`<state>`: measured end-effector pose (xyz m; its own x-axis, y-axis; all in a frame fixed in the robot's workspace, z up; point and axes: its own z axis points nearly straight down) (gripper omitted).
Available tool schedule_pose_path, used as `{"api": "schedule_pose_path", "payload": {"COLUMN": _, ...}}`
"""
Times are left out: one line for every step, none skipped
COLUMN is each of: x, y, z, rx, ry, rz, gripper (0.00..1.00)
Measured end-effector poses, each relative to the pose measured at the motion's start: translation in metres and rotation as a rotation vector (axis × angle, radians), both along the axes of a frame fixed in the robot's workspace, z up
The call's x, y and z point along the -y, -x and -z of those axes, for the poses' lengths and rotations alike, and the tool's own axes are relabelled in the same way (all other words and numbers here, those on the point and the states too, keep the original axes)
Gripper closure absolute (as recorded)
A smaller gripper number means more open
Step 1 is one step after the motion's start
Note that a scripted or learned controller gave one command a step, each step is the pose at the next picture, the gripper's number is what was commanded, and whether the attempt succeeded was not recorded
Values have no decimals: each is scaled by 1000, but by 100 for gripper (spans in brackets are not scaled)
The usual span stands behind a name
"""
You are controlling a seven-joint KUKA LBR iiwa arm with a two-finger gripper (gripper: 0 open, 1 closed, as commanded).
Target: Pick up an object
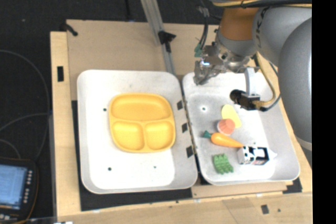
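Observation:
My gripper [202, 77] hangs over the far left corner of the right bin [278, 165], below the orange wrist band. Nothing shows between its fingers. In the right bin lie a yellow and pink piece of toy food [229, 118], an orange carrot [224, 139], a green ridged block [222, 163] and a small black and white box [253, 155]. They all lie nearer the front than the gripper, apart from it.
The left bin [94, 165] holds a yellow tray with three compartments [142, 121]. A grey metal pole [152, 13] slants up from between the bins at the back. A black cable end [242, 98] hangs over the right bin.

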<state>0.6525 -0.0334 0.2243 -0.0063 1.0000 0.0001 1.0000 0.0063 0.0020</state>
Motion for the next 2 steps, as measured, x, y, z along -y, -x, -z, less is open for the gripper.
{"api": "schedule_pose_path", "payload": {"x": -49, "y": -9, "z": 3, "rx": 0, "ry": -1, "rz": 0, "gripper": 100}}
{"api": "schedule_pose_path", "payload": {"x": -100, "y": -17, "z": -18, "rx": 1, "ry": -2, "rz": -1, "gripper": 100}}
